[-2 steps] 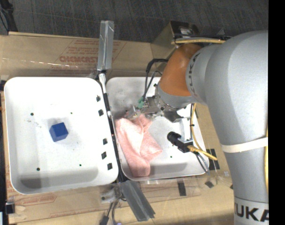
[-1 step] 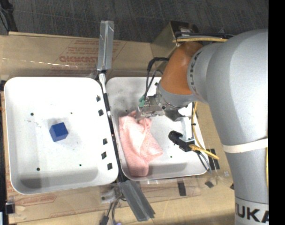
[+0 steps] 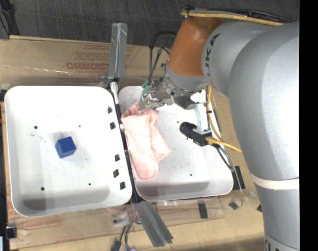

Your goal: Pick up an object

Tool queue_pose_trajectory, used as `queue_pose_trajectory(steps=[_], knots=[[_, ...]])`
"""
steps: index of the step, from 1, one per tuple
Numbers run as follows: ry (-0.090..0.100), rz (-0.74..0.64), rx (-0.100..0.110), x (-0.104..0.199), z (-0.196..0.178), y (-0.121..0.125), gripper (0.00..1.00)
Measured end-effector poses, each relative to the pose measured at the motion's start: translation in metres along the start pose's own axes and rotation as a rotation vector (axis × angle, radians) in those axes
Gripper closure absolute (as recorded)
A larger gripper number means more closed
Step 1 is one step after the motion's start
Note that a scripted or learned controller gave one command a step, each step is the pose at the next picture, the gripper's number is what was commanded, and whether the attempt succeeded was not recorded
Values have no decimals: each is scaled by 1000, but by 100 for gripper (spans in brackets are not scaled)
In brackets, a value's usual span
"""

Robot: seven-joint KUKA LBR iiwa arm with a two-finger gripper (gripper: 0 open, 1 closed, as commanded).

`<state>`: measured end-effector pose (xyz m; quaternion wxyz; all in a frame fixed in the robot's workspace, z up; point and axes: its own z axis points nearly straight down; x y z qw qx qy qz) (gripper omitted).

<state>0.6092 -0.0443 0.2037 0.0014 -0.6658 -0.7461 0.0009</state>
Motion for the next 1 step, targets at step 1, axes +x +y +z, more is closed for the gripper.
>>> queue_pose_trajectory(steps=[1], knots=[[-1, -16, 0, 25, -80, 6, 100]])
